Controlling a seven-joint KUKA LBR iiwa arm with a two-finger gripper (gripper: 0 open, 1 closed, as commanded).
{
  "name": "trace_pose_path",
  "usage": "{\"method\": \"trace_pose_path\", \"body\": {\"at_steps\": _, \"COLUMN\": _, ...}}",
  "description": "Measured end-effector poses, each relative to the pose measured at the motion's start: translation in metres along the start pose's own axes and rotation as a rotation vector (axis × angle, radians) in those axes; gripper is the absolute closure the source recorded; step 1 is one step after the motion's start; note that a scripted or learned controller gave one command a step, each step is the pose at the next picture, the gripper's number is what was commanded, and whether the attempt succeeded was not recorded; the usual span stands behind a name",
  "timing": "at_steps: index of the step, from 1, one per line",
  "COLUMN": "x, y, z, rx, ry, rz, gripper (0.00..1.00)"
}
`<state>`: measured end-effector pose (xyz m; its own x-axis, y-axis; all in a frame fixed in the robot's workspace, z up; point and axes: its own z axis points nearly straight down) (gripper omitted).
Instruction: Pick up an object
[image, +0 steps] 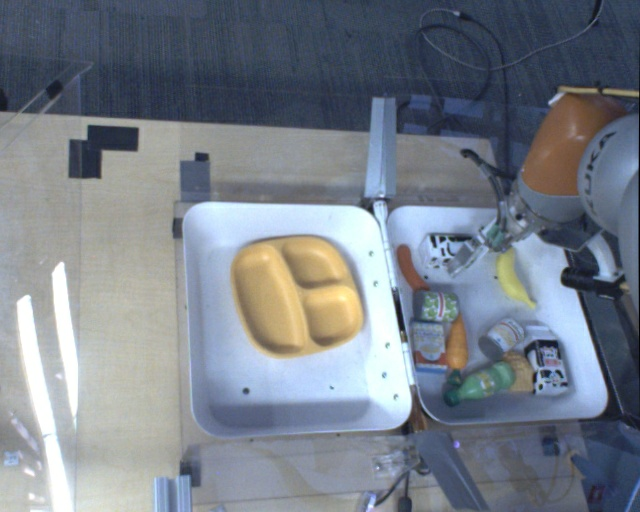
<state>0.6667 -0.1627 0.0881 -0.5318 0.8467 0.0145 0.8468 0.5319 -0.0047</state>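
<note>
Looked like the grasp step: hovered with the gripper (478, 250) just beside a black-and-white carton (440, 250) at the back of the right bin (575, 325). Could not tell whether clenched or released. Next, probably needed to centre on the carton, close and lift.

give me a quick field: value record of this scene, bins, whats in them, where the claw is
left bin: holds a yellow divided tray
right bin: holds the small items
right bin items: banana, red sausage, carrot, green bottle, small cartons, a can
claw: low over the right bin's far end, at a black and white carton
claw grip: cannot tell
arm: enters from the right, orange band up
</note>
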Motion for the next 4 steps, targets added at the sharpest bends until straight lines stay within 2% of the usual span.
{"method": "trace_pose_path", "body": {"at_steps": 1, "x": 0.017, "y": 0.009, "z": 0.001, "rx": 0.012, "ry": -0.018, "rz": -0.044, "gripper": 0.0}}
{"method": "trace_pose_path", "body": {"at_steps": 2, "x": 0.02, "y": 0.012, "z": -0.009, "rx": 0.012, "ry": -0.014, "rz": -0.057, "gripper": 1.0}}
{"method": "trace_pose_path", "body": {"at_steps": 3, "x": -0.038, "y": -0.024, "z": -0.015, "rx": 0.004, "ry": -0.01, "rz": -0.005, "gripper": 1.0}}
{"method": "trace_pose_path", "body": {"at_steps": 4, "x": -0.038, "y": -0.024, "z": -0.024, "rx": 0.007, "ry": -0.01, "rz": -0.009, "gripper": 1.0}}
